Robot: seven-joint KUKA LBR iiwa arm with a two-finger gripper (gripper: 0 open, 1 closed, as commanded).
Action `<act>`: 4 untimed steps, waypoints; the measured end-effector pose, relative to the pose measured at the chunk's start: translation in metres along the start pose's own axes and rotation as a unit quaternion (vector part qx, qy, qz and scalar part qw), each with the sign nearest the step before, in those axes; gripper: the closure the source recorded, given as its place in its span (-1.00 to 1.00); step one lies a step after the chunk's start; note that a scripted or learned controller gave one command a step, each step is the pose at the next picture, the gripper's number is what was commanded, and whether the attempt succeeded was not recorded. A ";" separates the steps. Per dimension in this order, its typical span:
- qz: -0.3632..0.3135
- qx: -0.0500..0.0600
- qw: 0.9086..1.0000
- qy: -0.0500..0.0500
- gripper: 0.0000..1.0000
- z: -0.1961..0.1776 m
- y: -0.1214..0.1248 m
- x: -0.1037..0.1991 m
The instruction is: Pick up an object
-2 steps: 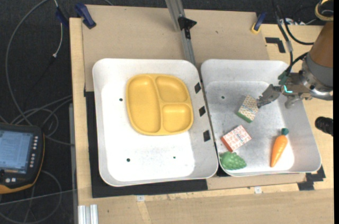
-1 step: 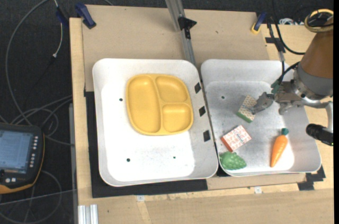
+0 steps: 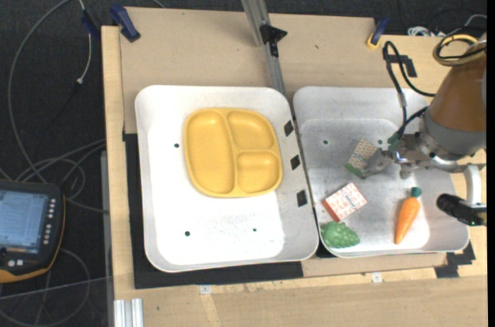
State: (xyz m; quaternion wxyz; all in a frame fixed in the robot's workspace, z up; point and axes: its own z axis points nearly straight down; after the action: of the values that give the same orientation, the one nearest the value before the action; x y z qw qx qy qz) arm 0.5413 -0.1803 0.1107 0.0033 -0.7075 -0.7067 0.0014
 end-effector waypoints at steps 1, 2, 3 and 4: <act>-0.001 -0.001 1.000 0.000 -1.00 0.019 0.000 0.001; -0.001 -0.003 1.000 0.000 1.00 0.007 0.001 0.001; -0.001 -0.006 1.000 -0.003 1.00 -0.043 0.004 -0.009; -0.001 -0.007 1.000 -0.003 1.00 -0.107 0.011 -0.010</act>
State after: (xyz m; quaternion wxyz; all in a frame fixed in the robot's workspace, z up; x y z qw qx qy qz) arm 0.5528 -0.1907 0.2176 -0.0039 -0.7064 -0.7078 -0.0019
